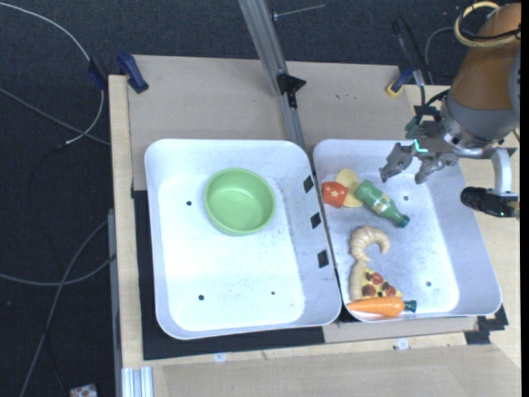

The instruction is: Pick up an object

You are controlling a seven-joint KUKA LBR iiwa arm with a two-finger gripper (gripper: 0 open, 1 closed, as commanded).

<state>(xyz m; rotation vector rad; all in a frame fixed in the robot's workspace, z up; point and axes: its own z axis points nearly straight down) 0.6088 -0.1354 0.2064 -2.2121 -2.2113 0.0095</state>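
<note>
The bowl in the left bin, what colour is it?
Light green, seen clearly in the camera view: the bowl sits in the left bin.

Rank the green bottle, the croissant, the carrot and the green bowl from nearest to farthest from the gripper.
From the gripper:
1. Green bottle, just below-left of it.
2. Croissant, mid right bin.
3. Carrot, right bin's near edge.
4. Green bowl, left bin.

My counter point(215, 110) is pale wood, set on a dark carpeted floor point(58, 180) where thin grey cables point(50, 35) trail. Blue clamps point(131, 71) grip its far corners, and a slanted metal rail point(263, 31) crosses its back edge.
</note>
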